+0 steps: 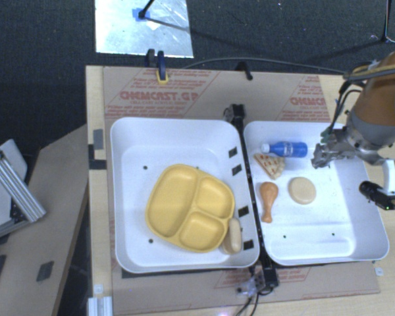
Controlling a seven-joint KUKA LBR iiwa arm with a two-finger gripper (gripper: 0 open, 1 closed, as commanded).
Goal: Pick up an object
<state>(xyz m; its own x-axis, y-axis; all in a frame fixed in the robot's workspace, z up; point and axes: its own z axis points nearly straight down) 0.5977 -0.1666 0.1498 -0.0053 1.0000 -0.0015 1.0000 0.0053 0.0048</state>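
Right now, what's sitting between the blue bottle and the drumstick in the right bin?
In the camera view, a waffle-like wedge lies between the blue bottle and the drumstick, just below the bottle.

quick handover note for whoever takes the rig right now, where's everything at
End effector: low over the right bin, near its upper right part, just right of the blue bottle; nothing seen between its fingers.
Right bin: blue bottle lying at the top, pizza slice toy below it, drumstick toy and round beige piece in the middle.
Left bin: yellow divided tray, with a small beige piece at its lower right edge.
Done: nothing picked up.
Left: grasp and lift one object; the bottle is nearest.
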